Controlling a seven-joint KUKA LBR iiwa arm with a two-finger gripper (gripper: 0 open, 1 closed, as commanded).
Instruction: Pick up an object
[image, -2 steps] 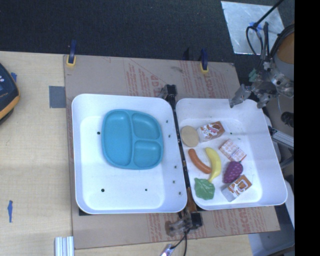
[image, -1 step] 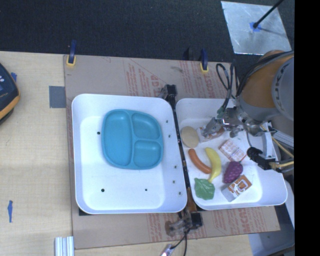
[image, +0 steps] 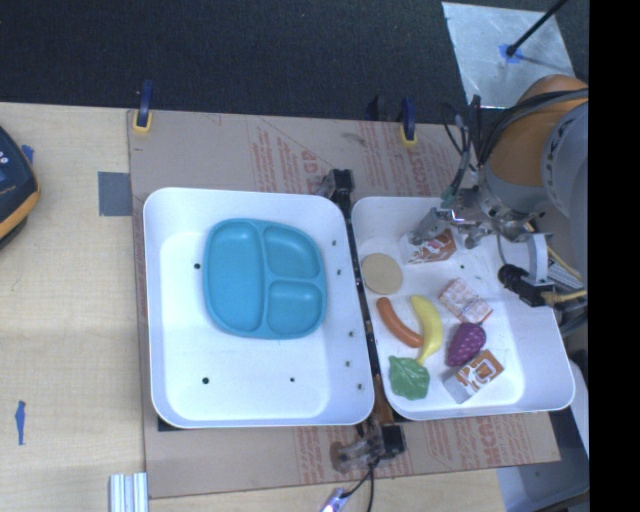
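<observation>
One red-and-white packet lies directly beneath the pincer.

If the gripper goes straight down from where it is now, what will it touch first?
Probably the red-and-white packet just under the gripper, in the right bin; depth is hard to judge from this view.

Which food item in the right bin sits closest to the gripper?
The small red-and-white packet at the bin's far end, right by the gripper; the other items lie nearer the camera.
</observation>
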